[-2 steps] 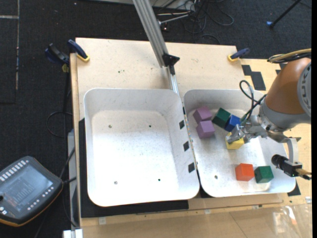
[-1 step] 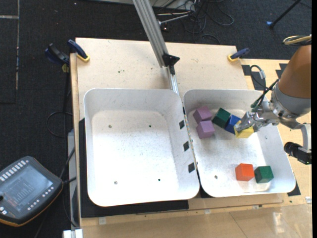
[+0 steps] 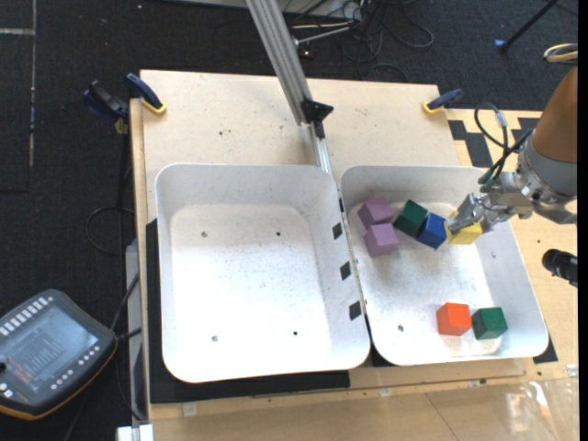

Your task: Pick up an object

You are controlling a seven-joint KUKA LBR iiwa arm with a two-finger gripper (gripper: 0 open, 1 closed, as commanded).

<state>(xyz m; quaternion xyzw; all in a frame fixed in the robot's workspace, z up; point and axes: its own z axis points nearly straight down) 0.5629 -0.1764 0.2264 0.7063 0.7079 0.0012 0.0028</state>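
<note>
- Gripper [image 3: 466,220]: over upper-right part of R bin, at the yellow block. Finger spread and any hold not readable from this angle; can't tell.
- Yellow block [image 3: 467,234]: R bin, upper right, directly under/against gripper tip; partly covered by it.
- Blue block [image 3: 434,230]: just L of yellow, touching or nearly so; tilted.
- Dark green block [image 3: 411,218]: touching blue block on its L side.
- Purple blocks, 2 pcs: one [image 3: 374,213] near bin's L wall, other [image 3: 381,239] just below it, touching.
- Orange block [image 3: 453,319]: lower R of R bin.
- Green block, 2nd [image 3: 490,322]: just beside orange, R side.
- R bin [image 3: 514,274]: white, holds all blocks.
- L bin [image 3: 239,265]: white, speckled floor.
- Arm [image 3: 551,150]: enters from R, orange band visible.
</note>
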